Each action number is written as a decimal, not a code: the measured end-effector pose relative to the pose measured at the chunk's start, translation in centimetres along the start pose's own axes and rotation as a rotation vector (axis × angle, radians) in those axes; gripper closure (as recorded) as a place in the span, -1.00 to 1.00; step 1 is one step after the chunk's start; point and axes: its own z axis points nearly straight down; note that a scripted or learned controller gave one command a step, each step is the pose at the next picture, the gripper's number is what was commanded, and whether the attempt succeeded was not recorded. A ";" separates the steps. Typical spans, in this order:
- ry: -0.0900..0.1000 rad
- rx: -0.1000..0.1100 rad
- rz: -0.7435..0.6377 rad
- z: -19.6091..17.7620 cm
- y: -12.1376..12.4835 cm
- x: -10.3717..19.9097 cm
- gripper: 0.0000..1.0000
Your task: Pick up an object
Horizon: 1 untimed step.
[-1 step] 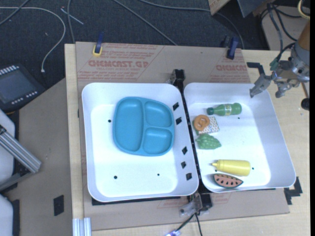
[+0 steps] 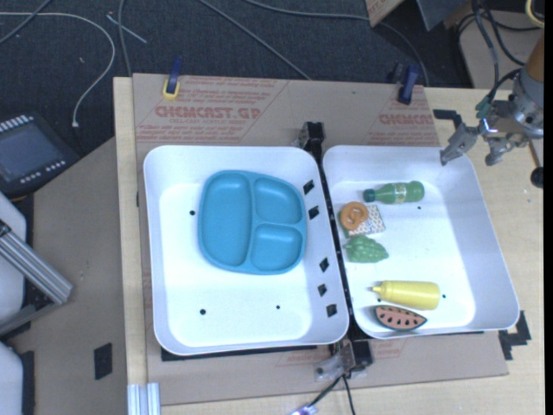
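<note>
My gripper (image 2: 473, 148) hangs over the far right corner of the right bin (image 2: 467, 232), its two fingers spread apart with nothing between them. Below it in the bin lie a green bottle (image 2: 395, 194), a doughnut (image 2: 353, 215) on a small speckled block (image 2: 373, 222), a green leafy piece (image 2: 365, 250), a yellow bottle (image 2: 407, 294) and a watermelon slice (image 2: 400, 319). All of these sit toward the bin's left and front, well apart from the gripper.
The left bin (image 2: 173, 258) holds a blue divided plate (image 2: 252, 222). Black clips run along the wall between the two bins. Blue clamps (image 2: 173, 78) hold the cardboard base at the back. Cables lie on the dark floor beyond the bench.
</note>
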 end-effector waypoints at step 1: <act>0.002 0.006 -0.001 6.2 0.2 0.4 -1.00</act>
